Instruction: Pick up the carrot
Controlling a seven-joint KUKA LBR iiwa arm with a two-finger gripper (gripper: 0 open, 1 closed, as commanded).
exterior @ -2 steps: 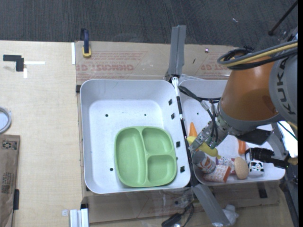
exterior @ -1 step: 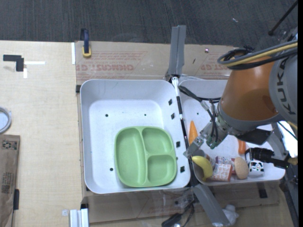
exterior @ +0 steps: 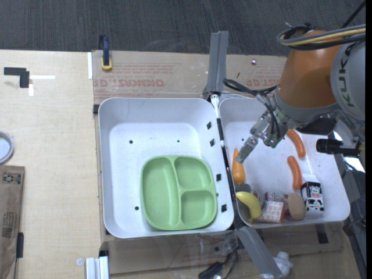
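We look down on two white bins side by side; the left bin (exterior: 116, 156) holds a green divided plate (exterior: 179, 192), and the arm reaches over the right bin (exterior: 340, 211). The carrot (exterior: 238, 168) lies against that bin's left wall, above a banana (exterior: 249, 203). The gripper (exterior: 254, 145) hangs just right of the carrot; whether it is spread or pressed together, we cannot tell.
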